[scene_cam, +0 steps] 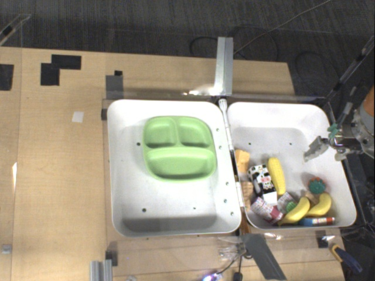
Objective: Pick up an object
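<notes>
Taking the right bin (275,122) as the landmark: along its near wall lie two bananas (309,208) and a red-and-blue marker (317,220). Just beyond them sit a corn cob (276,176), a black-and-white cow toy (260,177) and a small green-and-red toy (316,186). Farther back, over the bin's right side, hangs the gripper (319,148); whether its fingers are parted or closed cannot be told, and nothing shows between them. Left of this bin, a green divided plate (178,147) lies in the neighbouring bin (126,168).

A light wooden table (53,174) fills most of the view, with black square markers (58,68) stuck near its far left corner. Beyond its far edge lies dark grey carpet (117,10), crossed by a thin black cable (281,17). Lighting is even.
</notes>
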{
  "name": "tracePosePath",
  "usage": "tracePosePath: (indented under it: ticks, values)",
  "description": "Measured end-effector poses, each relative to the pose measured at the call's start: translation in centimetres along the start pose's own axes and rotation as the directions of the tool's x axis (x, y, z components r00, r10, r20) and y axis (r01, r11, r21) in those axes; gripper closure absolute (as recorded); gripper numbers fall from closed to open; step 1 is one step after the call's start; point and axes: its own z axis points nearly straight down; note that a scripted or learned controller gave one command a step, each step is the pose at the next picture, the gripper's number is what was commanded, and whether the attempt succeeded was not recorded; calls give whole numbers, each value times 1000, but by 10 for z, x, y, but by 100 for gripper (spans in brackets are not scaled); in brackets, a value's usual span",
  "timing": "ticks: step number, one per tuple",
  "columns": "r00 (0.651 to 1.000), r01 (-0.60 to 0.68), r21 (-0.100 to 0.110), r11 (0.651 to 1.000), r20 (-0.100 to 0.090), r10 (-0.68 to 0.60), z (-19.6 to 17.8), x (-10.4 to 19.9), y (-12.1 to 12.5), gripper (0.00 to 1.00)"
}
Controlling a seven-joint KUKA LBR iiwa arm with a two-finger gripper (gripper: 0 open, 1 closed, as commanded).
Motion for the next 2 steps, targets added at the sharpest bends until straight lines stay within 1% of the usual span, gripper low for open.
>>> tracePosePath:
  ticks: [1,2]
  values:
    - [971,241,-11,970,5,-241,131,39,7,0]
    - [970,243,-17,970,2,-243,120,42,10,100]
